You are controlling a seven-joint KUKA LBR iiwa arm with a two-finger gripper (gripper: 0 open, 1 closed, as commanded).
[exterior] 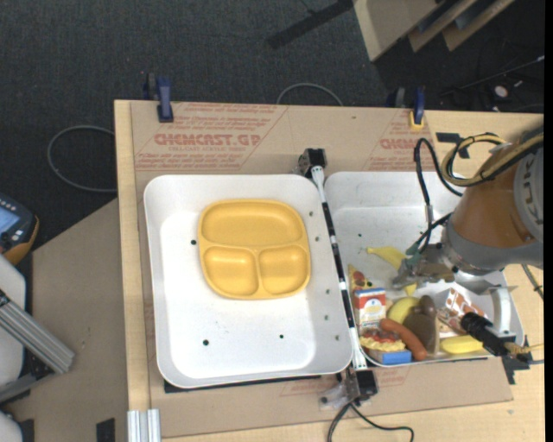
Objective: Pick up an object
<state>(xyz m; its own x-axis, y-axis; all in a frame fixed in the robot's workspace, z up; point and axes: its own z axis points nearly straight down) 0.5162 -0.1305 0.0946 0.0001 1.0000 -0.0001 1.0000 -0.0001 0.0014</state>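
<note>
Where gripper dips, fingers seem hidden.

floor: dark grey carpet | surface: brown board with red print, blue clamps at far edge | loose cable loop on floor at left | light wooden furniture top right | light: even, soft shadows
</note>
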